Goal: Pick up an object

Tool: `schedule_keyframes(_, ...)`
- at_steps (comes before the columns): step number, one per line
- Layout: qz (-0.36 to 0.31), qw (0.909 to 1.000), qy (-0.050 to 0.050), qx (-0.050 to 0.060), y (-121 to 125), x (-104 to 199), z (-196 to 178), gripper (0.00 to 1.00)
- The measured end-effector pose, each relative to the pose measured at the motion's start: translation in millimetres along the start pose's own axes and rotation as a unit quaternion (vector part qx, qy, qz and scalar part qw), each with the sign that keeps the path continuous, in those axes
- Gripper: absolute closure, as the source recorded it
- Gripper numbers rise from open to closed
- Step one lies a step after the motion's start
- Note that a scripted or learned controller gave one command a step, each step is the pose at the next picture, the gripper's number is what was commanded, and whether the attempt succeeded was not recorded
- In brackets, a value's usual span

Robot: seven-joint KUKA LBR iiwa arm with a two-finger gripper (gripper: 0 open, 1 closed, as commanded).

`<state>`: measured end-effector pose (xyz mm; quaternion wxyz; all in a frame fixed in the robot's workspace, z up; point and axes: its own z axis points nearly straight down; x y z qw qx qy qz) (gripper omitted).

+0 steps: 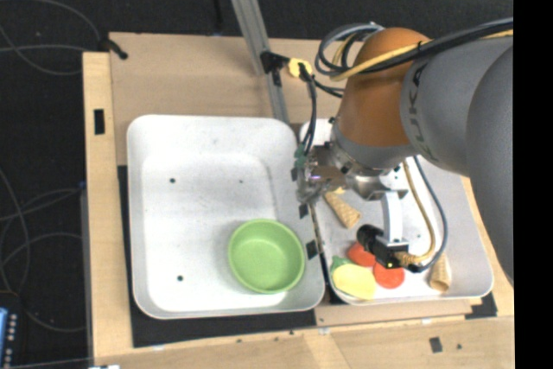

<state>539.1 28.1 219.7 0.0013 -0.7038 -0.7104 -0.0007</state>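
1. Arm [467, 91], grey with an orange band, fills the upper right of the frame and reaches down over the divide between the two bins.
2. Gripper [321, 180], at centre frame, above the inner edge of the right bin [460, 244]; whether it is open or closed cannot be told, and nothing is seen held in it.
3. Tan cone [342, 208], just below and right of the gripper, lying tilted in the right bin; whether they touch cannot be told.
4. Yellow piece [353, 281], at the lower left corner of the right bin.
5. Two orange-red pieces [389, 274], just right of and above the yellow piece, close together.
6. Second cone [441, 274], near the lower right corner of the right bin, well apart from the first.
7. Green bowl [266, 255], upright, at the lower right of the left bin [186, 177].
8. Metal post [246, 4], slanting from top centre down to the bins' upper edge.
9. Bench [173, 73], pale wood, under both bins.
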Motion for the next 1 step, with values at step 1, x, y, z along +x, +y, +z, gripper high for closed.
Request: schedule_keyframes(1, 0.000, 1.0000, 0.000, -0.002, -13.7, 54.1, -20.3, 1.00)
